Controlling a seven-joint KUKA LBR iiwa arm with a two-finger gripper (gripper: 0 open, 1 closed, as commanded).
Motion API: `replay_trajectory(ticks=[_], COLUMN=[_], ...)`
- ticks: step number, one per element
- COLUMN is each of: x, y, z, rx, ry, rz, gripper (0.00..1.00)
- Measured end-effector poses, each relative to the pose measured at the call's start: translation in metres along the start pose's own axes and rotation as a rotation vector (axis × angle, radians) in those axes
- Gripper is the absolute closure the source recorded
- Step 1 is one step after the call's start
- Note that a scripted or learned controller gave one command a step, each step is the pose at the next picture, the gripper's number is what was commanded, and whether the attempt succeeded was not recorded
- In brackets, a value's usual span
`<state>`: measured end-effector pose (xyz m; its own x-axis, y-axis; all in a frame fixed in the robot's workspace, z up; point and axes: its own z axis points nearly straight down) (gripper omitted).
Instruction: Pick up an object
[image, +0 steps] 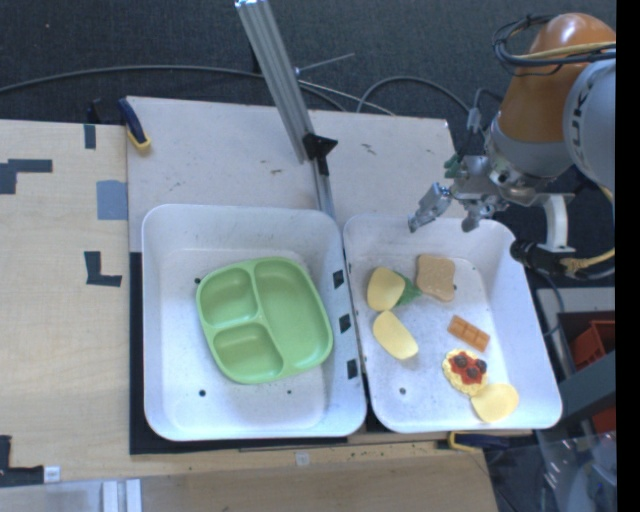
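Camera view: bread slice (435, 276) lies just below the apparently empty gripper (444, 213).

Looking like a robotics lab: plywood desk (230, 150) carrying two white bins (160, 300) w/ toy food, tape marks (110, 200) sitting along its left edge, loose cables (150, 72) trailing past the far edge, metal pole (285, 80) standing there.

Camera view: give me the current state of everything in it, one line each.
End effector: fingers open, holding nothing, above the right bin's far edge.
Green divided plate: flat in the left bin, compartments bare.
Bread slice: flat in the right bin.
Two yellow pieces: lying side by side.
Orange cracker: flat.
Pizza slice: flat, near corner.
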<state>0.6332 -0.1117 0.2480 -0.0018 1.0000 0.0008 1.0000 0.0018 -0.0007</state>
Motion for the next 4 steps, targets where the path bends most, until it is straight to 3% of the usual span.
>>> replay_trajectory(ticks=[1,3,4], x=[0.0,0.016,0.017], y=[0.0,0.002,0.001], z=[0.0,0.118,0.162], rx=[0.0,0.007,0.001], ry=[-0.001,-0.001,-0.003], rz=[-0.001,0.0,0.0], gripper=[0.0,0.0,0.0])
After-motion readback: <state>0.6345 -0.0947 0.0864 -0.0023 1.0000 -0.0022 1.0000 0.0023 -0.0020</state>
